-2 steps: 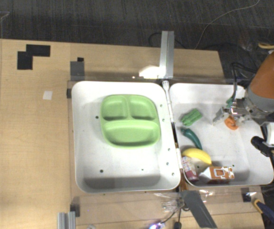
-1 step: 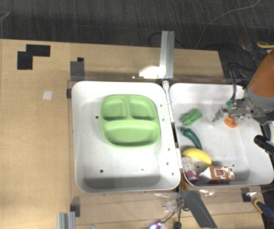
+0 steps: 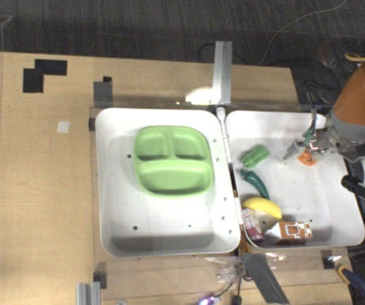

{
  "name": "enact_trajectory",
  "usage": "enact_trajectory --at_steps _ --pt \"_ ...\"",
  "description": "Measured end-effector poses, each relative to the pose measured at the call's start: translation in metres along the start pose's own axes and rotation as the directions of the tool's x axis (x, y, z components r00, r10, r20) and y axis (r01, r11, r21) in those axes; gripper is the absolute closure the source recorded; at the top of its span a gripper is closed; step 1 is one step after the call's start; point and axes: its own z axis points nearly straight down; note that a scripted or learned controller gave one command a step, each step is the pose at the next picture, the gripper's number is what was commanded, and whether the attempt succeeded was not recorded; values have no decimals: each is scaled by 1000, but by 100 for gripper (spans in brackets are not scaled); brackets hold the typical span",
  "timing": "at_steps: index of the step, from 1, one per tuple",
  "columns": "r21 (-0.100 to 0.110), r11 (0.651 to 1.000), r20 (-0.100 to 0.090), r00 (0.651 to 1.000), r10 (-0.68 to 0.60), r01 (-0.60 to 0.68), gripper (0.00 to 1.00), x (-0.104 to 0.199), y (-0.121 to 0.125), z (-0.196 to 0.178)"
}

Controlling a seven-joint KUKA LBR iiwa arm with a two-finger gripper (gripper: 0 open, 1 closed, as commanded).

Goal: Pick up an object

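Tan wood tabletop (image 3: 36, 189) over dark carpet, two white bins side by side. Left bin (image 3: 112, 189) carries a green divided tray (image 3: 171, 159), roughly centred and nearer the far edge.

Right bin (image 3: 334, 202): the arm (image 3: 360, 107) comes in over the right edge, orange band up top, with the gripper (image 3: 304, 146) low near the far right corner. Fingers (image 3: 294, 149) point left, tips blurred and small; can't tell how far open they are or whether anything sits between them.

Small orange object (image 3: 306, 158) lies on the bin floor right at the gripper, touching or just beside it; no visible clamp. Rounded, shape otherwise unclear.

Other items:
- green crumpled piece (image 3: 254, 155) left of centre, near the divider edge
- dark green curved piece (image 3: 256, 183) just below it
- yellow banana (image 3: 263, 206) by the near left corner
- brown-and-white carton (image 3: 293, 232) along the near edge, lying flat, beside the banana
- a pale packet (image 3: 253, 224) tucked in the near left corner, partly under the banana
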Motion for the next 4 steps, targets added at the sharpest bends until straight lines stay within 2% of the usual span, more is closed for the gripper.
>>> enact_trajectory --at_steps 1,2,3,4 --pt "9 1000 0 1000 -14 14 0 -4 5 -33" --pt "6 999 2 999 -37 37 0 -6 25 5" --pt "6 1000 2 1000 8 -8 0 -4 3 3" --pt "6 1000 1 1000 13 -13 0 -5 10 4"
